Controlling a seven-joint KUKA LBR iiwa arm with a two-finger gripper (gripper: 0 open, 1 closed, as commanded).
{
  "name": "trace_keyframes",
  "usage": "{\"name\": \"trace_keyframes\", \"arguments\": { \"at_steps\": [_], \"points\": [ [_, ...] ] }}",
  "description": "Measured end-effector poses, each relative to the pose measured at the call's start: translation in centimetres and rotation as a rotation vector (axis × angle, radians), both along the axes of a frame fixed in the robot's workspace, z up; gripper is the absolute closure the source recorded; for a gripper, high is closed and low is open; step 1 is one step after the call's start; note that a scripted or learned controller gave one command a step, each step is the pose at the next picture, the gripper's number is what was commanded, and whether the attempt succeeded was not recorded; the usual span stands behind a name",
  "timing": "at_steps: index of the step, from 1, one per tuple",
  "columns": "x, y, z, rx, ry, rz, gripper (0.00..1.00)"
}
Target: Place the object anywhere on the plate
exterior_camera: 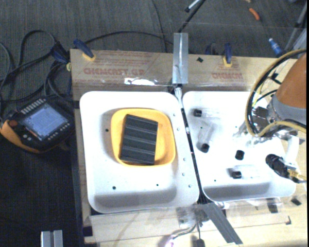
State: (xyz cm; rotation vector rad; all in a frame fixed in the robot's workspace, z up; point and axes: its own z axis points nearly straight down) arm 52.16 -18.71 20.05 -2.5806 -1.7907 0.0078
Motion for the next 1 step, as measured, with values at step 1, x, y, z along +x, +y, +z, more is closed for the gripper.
{"name": "trace_keyframes", "arguments": {
  "at_steps": [1],
  "points": [
    [0.01,0.00,0.01,0.000,0.000,0.000,0.00]
  ]
}}
